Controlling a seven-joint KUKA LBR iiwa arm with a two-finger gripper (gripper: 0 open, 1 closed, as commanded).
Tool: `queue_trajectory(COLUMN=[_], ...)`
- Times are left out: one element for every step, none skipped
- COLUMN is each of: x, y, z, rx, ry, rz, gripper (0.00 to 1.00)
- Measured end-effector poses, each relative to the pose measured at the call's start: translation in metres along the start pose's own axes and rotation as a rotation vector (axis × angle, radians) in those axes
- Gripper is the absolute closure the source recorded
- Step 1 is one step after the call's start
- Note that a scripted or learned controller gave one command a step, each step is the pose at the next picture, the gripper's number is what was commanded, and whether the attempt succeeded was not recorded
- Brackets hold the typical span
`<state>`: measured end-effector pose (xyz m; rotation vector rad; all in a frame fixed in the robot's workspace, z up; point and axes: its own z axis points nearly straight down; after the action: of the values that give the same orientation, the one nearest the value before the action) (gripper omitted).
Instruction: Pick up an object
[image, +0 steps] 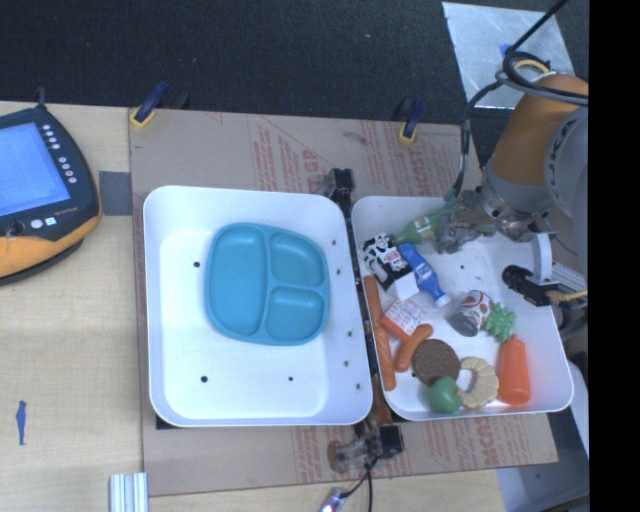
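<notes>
glossy white plastic bins (170, 300), matt blue plastic tray (267, 284), pale wood bench (60, 350).

Left bin (170, 300): you see a blue divided plate (267, 284) lying flat.
Right bin (545, 395): you see toy food crowded together, an orange carrot (513, 370) and a brown cookie (436, 361) among it.
Gripper (462, 228): low over the right bin's far side, near a small green bottle (416, 233).
</notes>
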<state>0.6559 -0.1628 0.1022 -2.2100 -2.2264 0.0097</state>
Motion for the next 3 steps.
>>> queue_trajectory(x=[0.0, -0.003, -0.004], y=[0.0, 0.0, 0.0], z=[0.0, 0.01, 0.0], rx=[0.001, -0.002, -0.001], ry=[0.0, 0.0, 0.0], rz=[0.0, 0.004, 0.002], gripper=[0.0, 0.0, 1.0])
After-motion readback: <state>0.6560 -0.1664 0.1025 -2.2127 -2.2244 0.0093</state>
